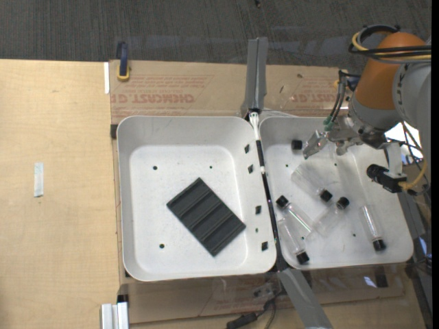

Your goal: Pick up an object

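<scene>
Camera view: hand (321,144) low over right bin (401,249) near clear vials (293,214), lining up; grip state unclear.

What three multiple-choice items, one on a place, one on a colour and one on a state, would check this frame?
1. Where does the dark ribbed slab lie?
A. in the left bin
B. in the right bin
C. on the cardboard behind the bins

2. What colour are the caps of the clear tubes in the right bin?
A. red
B. black
C. yellow

3. How does the slab lie in the left bin?
A. standing on its edge
B. leaning on the bin wall
C. flat and at a slant to the walls

Answers: 1 A, it lies on the left bin's floor. 2 B, each tube ends in a black cap. 3 C, its ribbed face is up and its edges run diagonally.
</scene>
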### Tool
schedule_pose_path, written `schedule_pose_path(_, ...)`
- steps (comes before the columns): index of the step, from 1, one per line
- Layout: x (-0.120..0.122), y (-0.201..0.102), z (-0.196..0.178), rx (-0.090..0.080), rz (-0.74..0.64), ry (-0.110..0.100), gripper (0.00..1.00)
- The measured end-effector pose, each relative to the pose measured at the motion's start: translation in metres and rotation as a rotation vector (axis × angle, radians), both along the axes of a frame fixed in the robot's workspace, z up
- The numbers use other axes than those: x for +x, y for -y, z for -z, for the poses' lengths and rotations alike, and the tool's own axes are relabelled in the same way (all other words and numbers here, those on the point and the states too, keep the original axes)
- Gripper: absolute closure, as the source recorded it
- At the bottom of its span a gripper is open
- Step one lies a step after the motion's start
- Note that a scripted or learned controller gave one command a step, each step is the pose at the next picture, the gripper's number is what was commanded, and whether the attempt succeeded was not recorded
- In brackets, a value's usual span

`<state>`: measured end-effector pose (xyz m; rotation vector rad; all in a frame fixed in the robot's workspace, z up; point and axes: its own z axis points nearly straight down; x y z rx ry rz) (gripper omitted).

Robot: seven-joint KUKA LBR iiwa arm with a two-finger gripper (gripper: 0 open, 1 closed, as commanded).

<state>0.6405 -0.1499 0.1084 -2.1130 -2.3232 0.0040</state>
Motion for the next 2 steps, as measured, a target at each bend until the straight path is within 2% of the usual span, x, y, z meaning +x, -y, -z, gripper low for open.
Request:
schedule_pose_path(1, 0.0179, -0.0149, 0.0197, 0.0, -0.048, -0.001, 0.0)
schedule_pose_path(2, 0.0144, -0.0133, 0.0158, -0.001, -0.049, -0.018, 1.0)
